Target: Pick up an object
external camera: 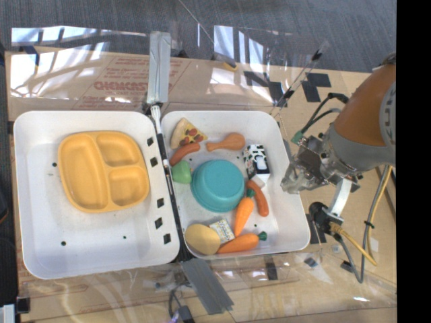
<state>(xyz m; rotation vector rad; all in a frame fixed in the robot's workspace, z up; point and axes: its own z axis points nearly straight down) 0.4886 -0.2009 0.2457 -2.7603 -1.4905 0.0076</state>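
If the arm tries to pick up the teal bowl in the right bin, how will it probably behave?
The teal bowl looks like rigid plastic, so it should probably keep its shape. Its smooth round wall may slip between two fingers. It appears to be upside down and wide, so it will likely slide rather than tip, nudging the carrot beside it.

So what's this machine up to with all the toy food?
The robot arm is meant to pick up an object. At this moment its claw hangs at the right bin's right edge, with no item between its tips. That bin holds a teal bowl, toy carrots, a drumstick, a pizza slice and more. The left bin holds a yellow divided plate.
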